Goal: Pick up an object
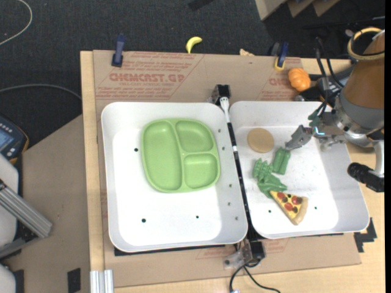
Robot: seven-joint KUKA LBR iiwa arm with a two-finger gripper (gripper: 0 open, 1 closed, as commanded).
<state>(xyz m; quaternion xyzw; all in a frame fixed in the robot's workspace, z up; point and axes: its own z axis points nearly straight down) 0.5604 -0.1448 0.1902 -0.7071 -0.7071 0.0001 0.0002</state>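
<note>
The right bin (342, 182) holds a tan round disc (261, 140), a green cylinder-like piece (281, 161), a green leafy toy (266, 177) and a toy pizza slice (291, 206). My gripper (297, 140) reaches in from the right and hovers just above and to the right of the green cylinder-like piece, its tip close to that piece's upper end. I cannot tell whether it touches it. Nothing is visibly lifted off the bin floor.
The left bin (122, 182) holds a green divided plate (181, 155). An orange toy (299, 78) and a small yellow banana (193, 43) lie on the board behind the bins. Blue clamps (118, 52) sit at the far edge. The arm body (366, 96) covers the right bin's far right corner.
</note>
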